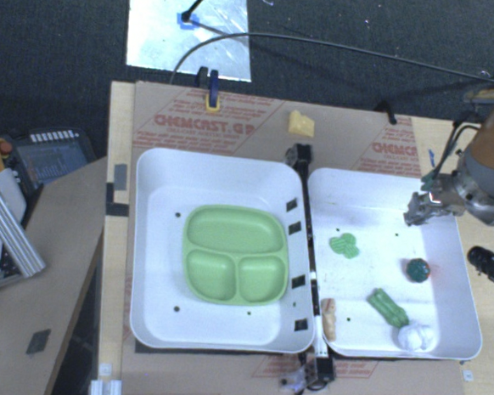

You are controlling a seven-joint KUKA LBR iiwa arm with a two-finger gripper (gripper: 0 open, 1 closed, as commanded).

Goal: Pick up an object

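The right bin (375,194) holds a small green leafy piece (344,244), a dark teal ball (418,269), a green elongated piece (388,307), a white lump (416,337) and a tan stick (329,318) at its left wall. My gripper (420,209) hangs over the bin's upper right part, above and apart from the teal ball. Nothing shows between its tips.
The left bin (163,177) carries a green divided plate (232,254). A yellow block (301,123) lies on the cardboard behind the bins. A yellow-blue clamp (212,91) sits at the back edge. Cables run across the dark floor.
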